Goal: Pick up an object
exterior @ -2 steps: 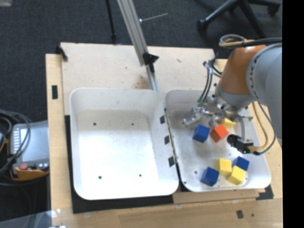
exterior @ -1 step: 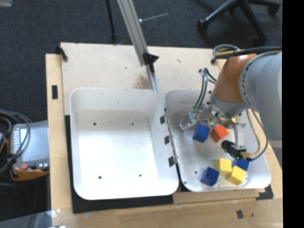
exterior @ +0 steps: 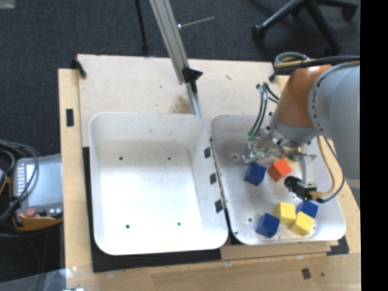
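Hand low in the right bin; grip state impossible to tell. Blue cube just below it, orange cube beside. No readable writing or labels anywhere on the desk.

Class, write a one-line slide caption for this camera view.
KUKA arm's gripper hovers over the right bin beside a blue cube and an orange cube.

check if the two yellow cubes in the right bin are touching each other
Touching. The camera view shows one yellow cube and the other yellow cube meeting with no white bin floor visible between them, near the front of the right bin.
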Controlling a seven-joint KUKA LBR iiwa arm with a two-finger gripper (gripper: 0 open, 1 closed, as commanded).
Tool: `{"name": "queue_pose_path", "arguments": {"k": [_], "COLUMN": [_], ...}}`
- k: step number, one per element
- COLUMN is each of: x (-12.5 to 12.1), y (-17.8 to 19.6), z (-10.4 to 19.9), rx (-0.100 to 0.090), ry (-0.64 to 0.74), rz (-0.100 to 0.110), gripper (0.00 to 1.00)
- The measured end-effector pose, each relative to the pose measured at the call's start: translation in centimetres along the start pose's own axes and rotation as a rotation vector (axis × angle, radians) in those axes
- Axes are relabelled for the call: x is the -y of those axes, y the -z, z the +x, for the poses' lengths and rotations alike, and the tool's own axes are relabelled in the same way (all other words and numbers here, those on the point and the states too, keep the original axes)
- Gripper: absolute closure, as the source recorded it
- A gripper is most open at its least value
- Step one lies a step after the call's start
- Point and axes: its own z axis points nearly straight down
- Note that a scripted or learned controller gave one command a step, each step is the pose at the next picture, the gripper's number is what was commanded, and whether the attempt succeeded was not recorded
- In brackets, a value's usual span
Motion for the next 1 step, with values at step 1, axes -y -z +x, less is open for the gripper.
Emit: {"name": "queue_pose_path", "arguments": {"k": [1], "x": [-0.66], "y": [6.32], "z": [0.24], "rx": [0.001], "ry": [0.013], "rz": [-0.002], "gripper": [1.0]}}
